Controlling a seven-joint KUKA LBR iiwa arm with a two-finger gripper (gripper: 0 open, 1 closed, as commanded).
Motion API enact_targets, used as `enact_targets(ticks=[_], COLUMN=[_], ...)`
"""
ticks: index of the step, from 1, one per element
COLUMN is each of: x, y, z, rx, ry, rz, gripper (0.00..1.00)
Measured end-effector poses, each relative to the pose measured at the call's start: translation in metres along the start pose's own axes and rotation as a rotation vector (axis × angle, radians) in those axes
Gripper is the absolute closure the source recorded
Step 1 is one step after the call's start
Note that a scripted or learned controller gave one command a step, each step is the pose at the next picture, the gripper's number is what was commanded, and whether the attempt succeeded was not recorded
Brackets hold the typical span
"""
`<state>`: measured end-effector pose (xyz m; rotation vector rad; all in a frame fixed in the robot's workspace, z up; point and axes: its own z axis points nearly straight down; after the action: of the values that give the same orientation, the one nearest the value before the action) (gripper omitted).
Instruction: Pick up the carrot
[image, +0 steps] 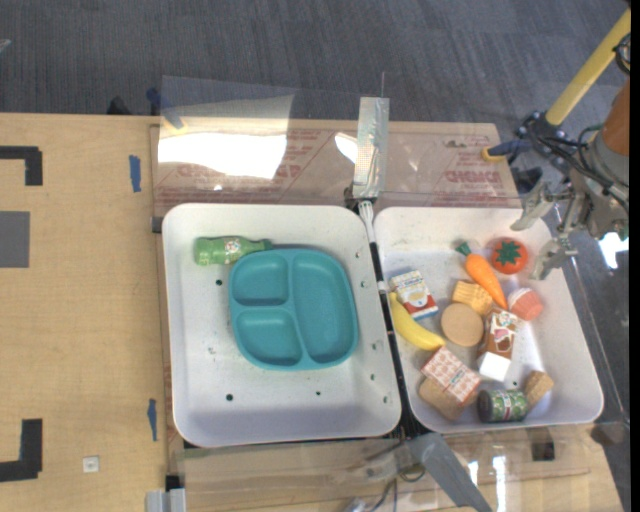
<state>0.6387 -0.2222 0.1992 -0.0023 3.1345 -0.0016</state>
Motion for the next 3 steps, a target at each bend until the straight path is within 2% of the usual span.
enact_targets(ticks=[1, 2, 3], x=[-0.02, -0.022, -0.025], y=[0.049, 0.086, 0.087], z=[0.09, 0.11, 0.097], rx=[0.001, 0.0, 0.001], ry=[-0.022, 0.004, -0.01], rz=[0.147, 0.338, 0.335], gripper=[0.0, 0.0, 1.0])
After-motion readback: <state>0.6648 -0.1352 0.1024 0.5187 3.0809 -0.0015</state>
